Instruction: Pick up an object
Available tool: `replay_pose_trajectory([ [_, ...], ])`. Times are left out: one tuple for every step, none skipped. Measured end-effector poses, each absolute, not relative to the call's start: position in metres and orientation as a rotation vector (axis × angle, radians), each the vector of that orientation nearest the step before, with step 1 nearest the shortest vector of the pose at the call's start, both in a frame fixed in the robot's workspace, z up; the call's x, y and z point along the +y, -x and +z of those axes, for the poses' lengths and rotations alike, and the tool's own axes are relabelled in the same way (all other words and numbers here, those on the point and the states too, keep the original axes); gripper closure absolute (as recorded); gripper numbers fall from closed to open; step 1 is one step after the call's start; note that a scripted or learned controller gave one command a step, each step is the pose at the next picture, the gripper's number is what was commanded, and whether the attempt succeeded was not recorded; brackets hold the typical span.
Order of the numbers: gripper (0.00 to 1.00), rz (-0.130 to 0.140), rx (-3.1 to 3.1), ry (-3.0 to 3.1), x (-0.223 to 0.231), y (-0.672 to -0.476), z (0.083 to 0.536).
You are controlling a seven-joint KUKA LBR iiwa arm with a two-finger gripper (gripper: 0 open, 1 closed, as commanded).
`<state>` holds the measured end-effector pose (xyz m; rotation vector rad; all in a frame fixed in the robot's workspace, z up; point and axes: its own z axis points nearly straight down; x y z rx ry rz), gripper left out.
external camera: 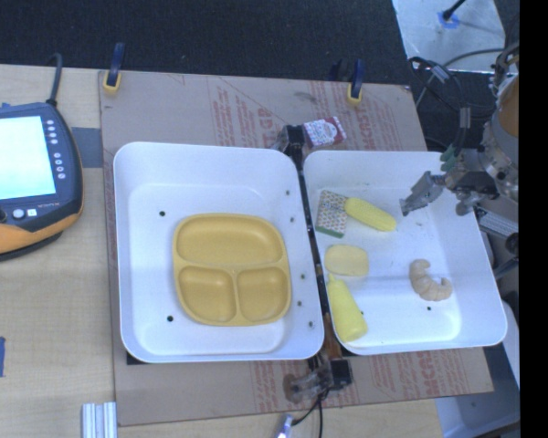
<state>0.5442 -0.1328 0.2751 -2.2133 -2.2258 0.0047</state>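
Claw (442,192) fingers are spread wide with nothing between them, so the pick looks not yet begun and the whole task is left. Things to choose from all lie in the right bin (466,336): a corn cob (370,215) beside a small checked sponge (331,212), a pale yellow lump (347,260), a yellow bottle (345,309) and a shrimp-shaped piece (431,282). Nearest the claw are the corn cob and the shrimp piece. In the left bin (137,245) rests a yellow divided plate (230,268). From the right, the arm reaches over the right bin's upper corner, its claw pointing leftward.
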Motion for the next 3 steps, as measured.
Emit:
replay_pose_trajectory([
  [0.0,0.008,-2.226,2.212,-0.116,-0.577,0.183],
  [0.0,-0.002,-2.232,2.219,-0.095,-0.633,0.096],
  [0.0,-0.006,-2.226,2.219,-0.118,-0.659,0.096],
])
